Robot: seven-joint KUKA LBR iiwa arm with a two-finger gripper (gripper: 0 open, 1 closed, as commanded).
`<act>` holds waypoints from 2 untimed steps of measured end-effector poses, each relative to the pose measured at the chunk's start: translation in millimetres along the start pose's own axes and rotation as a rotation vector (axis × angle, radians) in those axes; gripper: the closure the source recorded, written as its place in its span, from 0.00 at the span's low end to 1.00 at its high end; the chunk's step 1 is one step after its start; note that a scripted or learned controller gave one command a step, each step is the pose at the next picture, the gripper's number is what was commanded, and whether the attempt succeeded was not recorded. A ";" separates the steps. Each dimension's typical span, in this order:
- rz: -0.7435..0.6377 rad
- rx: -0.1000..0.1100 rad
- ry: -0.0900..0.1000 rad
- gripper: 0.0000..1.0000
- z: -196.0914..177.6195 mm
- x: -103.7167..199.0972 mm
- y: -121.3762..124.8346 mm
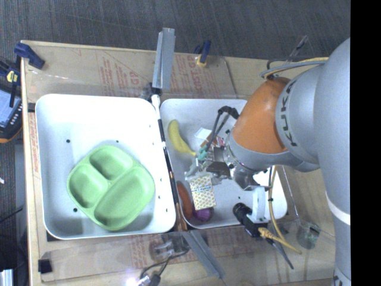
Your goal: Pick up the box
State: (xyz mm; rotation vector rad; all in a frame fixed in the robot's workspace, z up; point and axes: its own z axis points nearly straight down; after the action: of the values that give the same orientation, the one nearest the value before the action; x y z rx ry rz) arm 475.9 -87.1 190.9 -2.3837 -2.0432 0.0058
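The box (202, 191) is small, with a yellow and white pattern, and lies in the right bin (184, 109) near its front left. My gripper (204, 167) hangs just behind the box, at its far edge, under the grey and orange wrist. Whether it touches the box cannot be made out.
A yellow banana (177, 137) lies at the right bin's left wall. A purple item (203, 214) and a red-orange item (185, 199) sit beside the box at the front. The left bin (47, 118) holds a green divided plate (111, 186). Cables trail at the front right.
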 end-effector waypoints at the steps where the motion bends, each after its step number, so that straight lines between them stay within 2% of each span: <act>1: -0.097 -0.003 0.002 1.00 -55.0 19.1 -1.9; 2: -0.104 0.001 0.001 1.00 -19.1 20.1 57.8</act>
State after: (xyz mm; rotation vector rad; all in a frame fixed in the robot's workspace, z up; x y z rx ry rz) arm 536.2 -76.1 209.7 -2.2736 -2.1626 0.0053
